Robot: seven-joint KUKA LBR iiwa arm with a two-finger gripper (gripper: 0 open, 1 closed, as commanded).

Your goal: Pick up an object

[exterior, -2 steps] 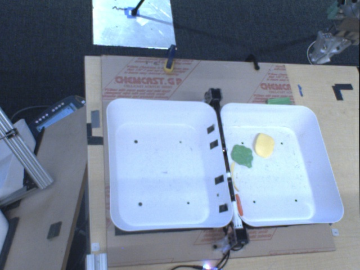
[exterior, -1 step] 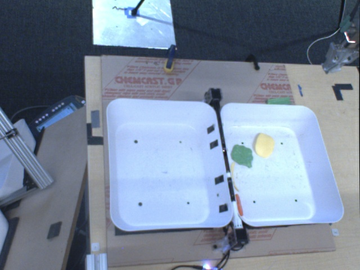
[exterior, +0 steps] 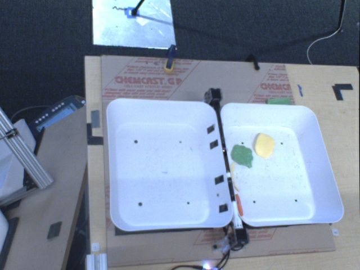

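Targets sit together in the right bin [exterior: 315,207], yellow piece [exterior: 264,145] touching the green piece [exterior: 242,156] on its lower left, toward the divider; claw state, can't tell from here.

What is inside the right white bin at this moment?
The right bin holds a yellow piece and a green piece close beside it, plus a small orange item by the left wall. Whether anything lies under them cannot be seen.
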